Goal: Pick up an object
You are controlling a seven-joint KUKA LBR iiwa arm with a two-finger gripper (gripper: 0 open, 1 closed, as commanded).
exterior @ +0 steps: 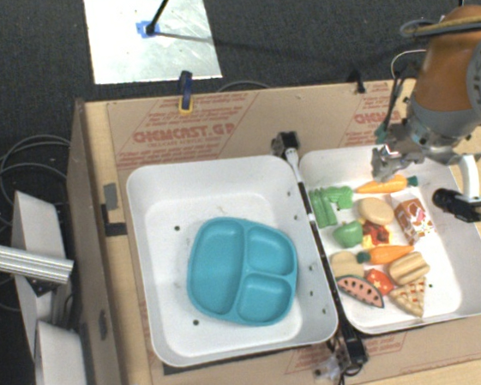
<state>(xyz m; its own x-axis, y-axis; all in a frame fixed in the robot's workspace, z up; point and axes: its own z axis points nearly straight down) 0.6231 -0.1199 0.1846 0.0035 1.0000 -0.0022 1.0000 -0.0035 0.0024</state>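
Gripper over right bin, jaw state not discernible.
Toy food heaped in that bin; carrot lies just at the gripper's 6 o'clock. Blue tray in left bin.

The arm is cut off by the right edge of the camera view, so only its orange band and grey wrist show. The gripper hangs over the far part of the right bin, and its fingers are too small and dark to tell apart. The toy foods lie crowded together: the watermelon slice and the pizza slice can be made out, but several pieces between them overlap and cannot be named. The print on the red packet is too small to read. The metal bar runs off the left edge.
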